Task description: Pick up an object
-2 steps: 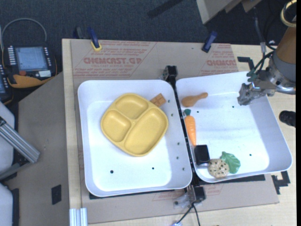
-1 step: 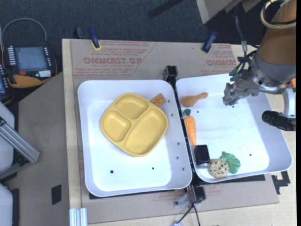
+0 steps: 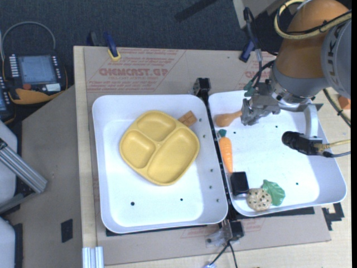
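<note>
In the right bin point(image 3: 312, 166) lie a tan-orange piece point(image 3: 226, 119) at the far left corner, a carrot point(image 3: 225, 152) along the left wall, a black block point(image 3: 239, 183), a speckled cookie point(image 3: 257, 200) and a green leafy toy point(image 3: 275, 191) near the front edge. My gripper point(image 3: 250, 115) hangs low over the bin's far left part, just right of the tan-orange piece and touching or almost touching its end. I see nothing held in it.
The left bin point(image 3: 111, 194) holds a yellow divided plate point(image 3: 160, 147) with a small brown block point(image 3: 187, 118) at its far right rim. A black cable fitting point(image 3: 301, 142) hangs from the arm over the right bin. A raised divider point(image 3: 215, 149) separates the bins.
</note>
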Controlling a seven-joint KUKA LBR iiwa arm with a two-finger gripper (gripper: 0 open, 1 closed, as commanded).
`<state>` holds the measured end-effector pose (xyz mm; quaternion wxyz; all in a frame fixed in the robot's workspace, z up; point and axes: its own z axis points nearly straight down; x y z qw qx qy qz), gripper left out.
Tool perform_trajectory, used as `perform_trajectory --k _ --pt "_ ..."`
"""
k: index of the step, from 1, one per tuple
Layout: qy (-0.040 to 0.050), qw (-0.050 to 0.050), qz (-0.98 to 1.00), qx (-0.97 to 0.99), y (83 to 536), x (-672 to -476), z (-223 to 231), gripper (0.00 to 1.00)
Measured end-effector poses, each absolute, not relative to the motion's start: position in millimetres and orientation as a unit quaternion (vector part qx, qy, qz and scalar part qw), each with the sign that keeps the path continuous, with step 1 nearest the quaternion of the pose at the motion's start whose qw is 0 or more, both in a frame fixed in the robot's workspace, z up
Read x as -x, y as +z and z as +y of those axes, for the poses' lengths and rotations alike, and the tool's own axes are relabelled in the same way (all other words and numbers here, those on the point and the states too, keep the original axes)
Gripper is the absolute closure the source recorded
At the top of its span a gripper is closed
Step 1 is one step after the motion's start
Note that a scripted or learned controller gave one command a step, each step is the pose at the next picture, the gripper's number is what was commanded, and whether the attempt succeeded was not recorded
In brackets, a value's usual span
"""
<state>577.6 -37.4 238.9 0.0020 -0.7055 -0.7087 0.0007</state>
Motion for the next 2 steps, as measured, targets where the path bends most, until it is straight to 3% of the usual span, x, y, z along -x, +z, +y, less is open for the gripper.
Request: perform_trajectory --k 2 --pt "-0.0003 0.001 -0.709 0.705 225.3 -591.7 67.5 1.00"
